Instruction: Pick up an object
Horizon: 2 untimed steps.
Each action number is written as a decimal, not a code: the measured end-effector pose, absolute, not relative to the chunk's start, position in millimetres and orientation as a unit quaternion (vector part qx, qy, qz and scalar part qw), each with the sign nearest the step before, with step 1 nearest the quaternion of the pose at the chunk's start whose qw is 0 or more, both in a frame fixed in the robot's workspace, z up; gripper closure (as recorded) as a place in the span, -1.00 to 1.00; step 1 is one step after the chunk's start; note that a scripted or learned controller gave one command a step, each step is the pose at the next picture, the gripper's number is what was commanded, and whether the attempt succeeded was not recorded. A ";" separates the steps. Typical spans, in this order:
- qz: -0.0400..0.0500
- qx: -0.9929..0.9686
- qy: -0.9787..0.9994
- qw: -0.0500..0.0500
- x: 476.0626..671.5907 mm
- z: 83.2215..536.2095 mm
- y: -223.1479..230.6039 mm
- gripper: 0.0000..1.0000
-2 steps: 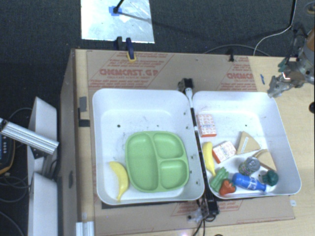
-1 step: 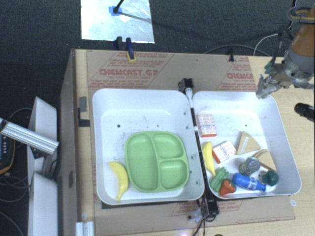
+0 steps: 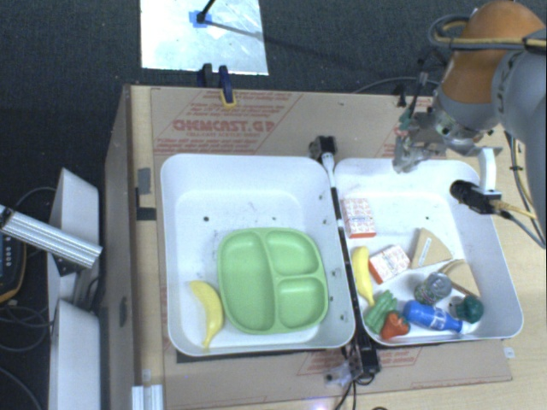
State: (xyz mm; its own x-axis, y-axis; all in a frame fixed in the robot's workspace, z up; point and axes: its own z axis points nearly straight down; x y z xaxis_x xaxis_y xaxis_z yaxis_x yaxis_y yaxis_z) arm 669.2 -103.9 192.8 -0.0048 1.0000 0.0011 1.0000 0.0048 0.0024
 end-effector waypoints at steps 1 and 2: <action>0.001 0.707 0.708 0.003 623.1 252.2 -162.9 1.00; 0.000 0.707 0.707 0.002 668.6 228.6 -207.2 1.00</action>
